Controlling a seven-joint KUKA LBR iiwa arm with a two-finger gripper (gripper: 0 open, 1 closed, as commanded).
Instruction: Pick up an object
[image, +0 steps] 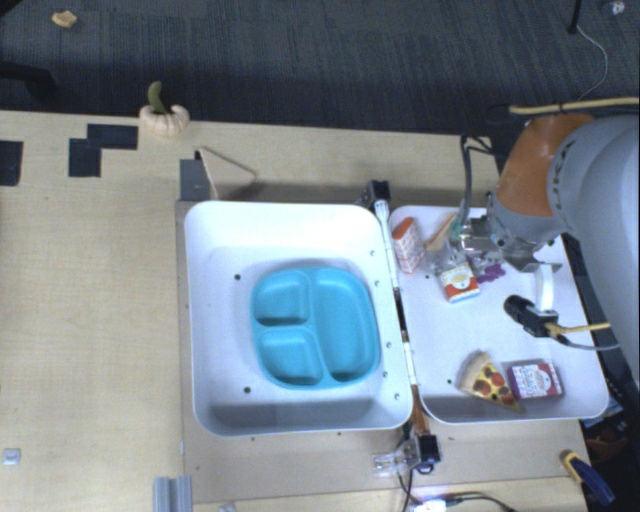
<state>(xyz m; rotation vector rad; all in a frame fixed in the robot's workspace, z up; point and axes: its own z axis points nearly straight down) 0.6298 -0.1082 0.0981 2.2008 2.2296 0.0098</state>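
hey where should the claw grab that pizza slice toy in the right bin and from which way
Probably from straight above, closing across the pizza slice at its wide crust end. It lies flat, its tip beside the dark red packet and the bin's near wall close by, so a sideways approach looks cramped; the narrow tip offers less to pinch.

Arm (590, 180) cut off at right edge
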